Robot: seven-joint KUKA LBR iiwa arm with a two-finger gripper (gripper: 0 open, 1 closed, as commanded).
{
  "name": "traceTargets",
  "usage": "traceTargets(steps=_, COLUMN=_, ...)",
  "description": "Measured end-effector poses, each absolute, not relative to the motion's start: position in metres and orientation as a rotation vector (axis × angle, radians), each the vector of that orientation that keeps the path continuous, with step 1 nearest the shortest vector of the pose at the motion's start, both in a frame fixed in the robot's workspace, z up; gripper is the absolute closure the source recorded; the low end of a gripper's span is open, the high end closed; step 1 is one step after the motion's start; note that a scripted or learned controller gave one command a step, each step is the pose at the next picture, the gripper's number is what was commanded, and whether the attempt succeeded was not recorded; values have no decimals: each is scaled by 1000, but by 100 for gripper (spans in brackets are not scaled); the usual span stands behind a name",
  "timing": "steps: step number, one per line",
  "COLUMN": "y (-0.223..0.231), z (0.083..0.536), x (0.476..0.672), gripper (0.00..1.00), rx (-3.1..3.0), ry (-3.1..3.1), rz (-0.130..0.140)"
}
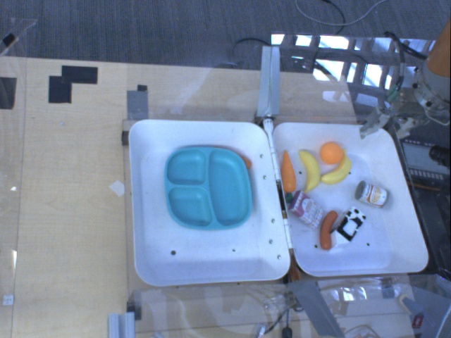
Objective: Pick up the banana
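Two bananas (pixel 311 170) lie well left, below the gripper (pixel 386 116)

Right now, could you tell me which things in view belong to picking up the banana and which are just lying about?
Belongs to the job:
banana
second banana
gripper

Lying about:
orange
carrot
can
sausage
blue divided plate

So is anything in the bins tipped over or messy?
Yes: the small silver can in the right white bin lies tipped on its side. An orange edge pokes out from beneath the blue divided plate.
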State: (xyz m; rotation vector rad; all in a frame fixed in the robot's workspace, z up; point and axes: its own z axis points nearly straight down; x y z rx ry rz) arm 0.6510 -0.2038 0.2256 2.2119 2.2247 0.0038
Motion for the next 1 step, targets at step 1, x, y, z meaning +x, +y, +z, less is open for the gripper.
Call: traceTargets(steps=1, y=-141, z=88, x=659, gripper=0, rx=2195, ry=2238, rz=8)
